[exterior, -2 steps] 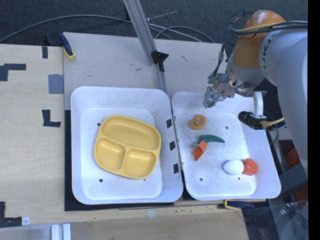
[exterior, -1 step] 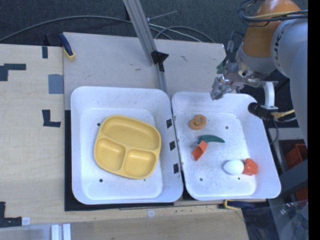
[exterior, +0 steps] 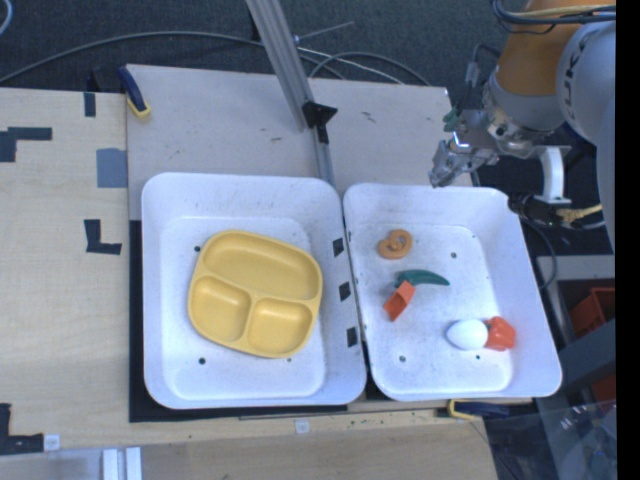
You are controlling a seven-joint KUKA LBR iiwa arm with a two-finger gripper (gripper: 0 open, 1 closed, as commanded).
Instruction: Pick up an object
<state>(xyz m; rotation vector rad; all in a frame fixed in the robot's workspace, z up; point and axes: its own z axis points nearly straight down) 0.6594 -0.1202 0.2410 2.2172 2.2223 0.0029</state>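
**Pre-grasp, nothing held**

Sitting loose in right bin point(exterior: 520, 268): brown piece point(exterior: 396, 244), green piece point(exterior: 422, 278), orange wedge point(exterior: 399, 301), white egg point(exterior: 466, 334) touching orange block point(exterior: 500, 333). Hovering beyond far rim: gripper point(exterior: 447, 171), probably staging; jaw opening unreadable.

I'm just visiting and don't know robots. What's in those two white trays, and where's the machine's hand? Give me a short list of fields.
left bin: holds a yellow divided plate
right bin: holds five small things
near the far wall: tan round piece
middle: green curved piece with an orange-red piece just beside it
near corner: white egg touching an orange piece
hand: above the right bin's far edge, not over any item
hand's hold: nothing seen in it
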